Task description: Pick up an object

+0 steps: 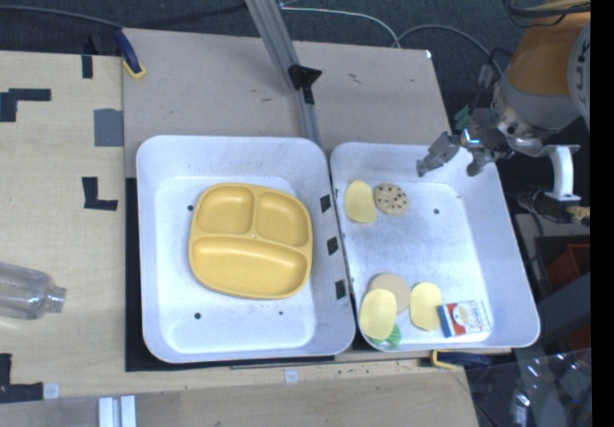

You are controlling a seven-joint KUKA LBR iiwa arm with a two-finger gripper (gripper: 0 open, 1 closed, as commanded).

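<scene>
My gripper (453, 164) hangs over the far right corner of the right bin (480, 243), open, with nothing between its fingers. In that bin, a yellow oval piece (360, 201) and a speckled cookie (389, 198) lie near the far left, left of the gripper and apart from it. At the near edge lie a tan disc (391, 285), two yellow pieces (378, 312) (425, 305) and a small red, white and blue box (465, 318). A bit of green (386, 340) peeks out under the left yellow piece.
The left bin (163, 224) holds a yellow divided plate (251, 240). A slanted metal rail (269, 17) runs down to the bins' far edge. A clear plastic bottle (24, 291) lies on the bench at far left.
</scene>
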